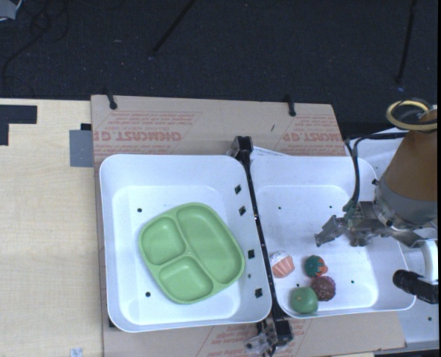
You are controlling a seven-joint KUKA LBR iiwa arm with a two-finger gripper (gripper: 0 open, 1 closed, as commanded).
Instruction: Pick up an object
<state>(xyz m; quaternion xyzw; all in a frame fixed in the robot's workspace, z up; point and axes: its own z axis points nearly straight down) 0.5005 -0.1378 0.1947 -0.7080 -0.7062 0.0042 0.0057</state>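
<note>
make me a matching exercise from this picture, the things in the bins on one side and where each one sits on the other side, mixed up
Things:
1. green divided plastic plate
2. round green ball-like toy
3. pink and white cupcake-like toy
4. two-finger gripper

Places:
A. right bin, next to the centre divider
B. above the right bin's floor, up from the small toys
C. left bin, lying flat
D. right bin, nearest the front wall

Pairs: 1-C, 2-D, 3-A, 4-B

Four small toys cluster near the right bin's front edge: pink cupcake, red-green ball, maroon berry, green ball.
</note>
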